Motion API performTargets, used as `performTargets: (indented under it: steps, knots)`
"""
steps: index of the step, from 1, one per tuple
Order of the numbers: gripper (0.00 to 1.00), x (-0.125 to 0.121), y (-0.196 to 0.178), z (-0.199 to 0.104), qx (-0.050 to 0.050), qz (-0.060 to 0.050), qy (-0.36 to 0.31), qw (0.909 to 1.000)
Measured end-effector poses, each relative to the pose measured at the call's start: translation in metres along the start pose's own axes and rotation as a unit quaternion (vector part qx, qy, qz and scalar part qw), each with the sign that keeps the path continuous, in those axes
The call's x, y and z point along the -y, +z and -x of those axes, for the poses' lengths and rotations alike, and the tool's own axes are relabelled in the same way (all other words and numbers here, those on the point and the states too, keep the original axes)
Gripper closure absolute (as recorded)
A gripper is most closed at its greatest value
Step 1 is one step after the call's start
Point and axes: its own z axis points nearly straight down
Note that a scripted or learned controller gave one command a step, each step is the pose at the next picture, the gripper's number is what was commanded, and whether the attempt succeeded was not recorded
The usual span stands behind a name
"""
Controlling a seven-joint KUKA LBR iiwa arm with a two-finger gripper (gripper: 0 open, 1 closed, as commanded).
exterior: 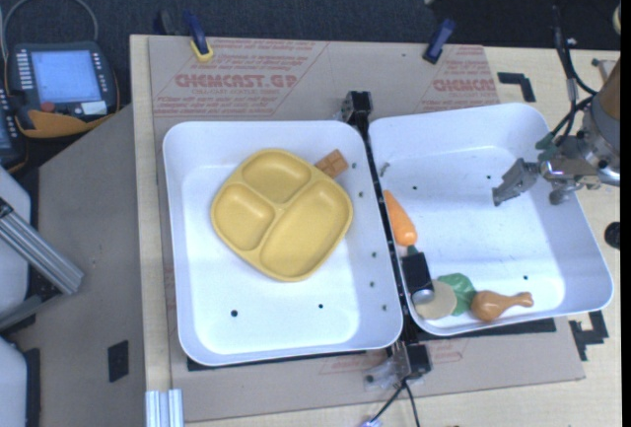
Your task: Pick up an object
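On the desk, the left bin [187,248] holds one yellow plate [282,214] over one brown block [332,162]; the right bin [582,257] holds one carrot [399,217], one black piece [416,271], one green-and-tan toy [446,295] and one drumstick [499,301]. The tool [530,185], fingers spread wide and holding nothing, hangs over bare floor at the right. It had best go left, straddle the carrot's narrow width, then close.

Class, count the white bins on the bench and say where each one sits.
2. The left bin holds a yellow divided plate. The right bin sits beside it, with the tool over its right part.
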Motion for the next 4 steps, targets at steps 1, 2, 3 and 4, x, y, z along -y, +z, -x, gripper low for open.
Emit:
performTargets:
  steps: [1,2,3,4]
  knots:
    - [0.00,-0.002,-0.007,-0.001,0.001,0.007,-0.002,1.0000]
    - [0.00,-0.008,0.041,0.006,0.000,0.004,-0.001,1.0000]
    - [0.00,-0.008,0.082,0.009,0.001,0.005,-0.001,1.0000]
    - [0.00,-0.009,0.125,0.009,0.000,0.004,-0.001,1.0000]
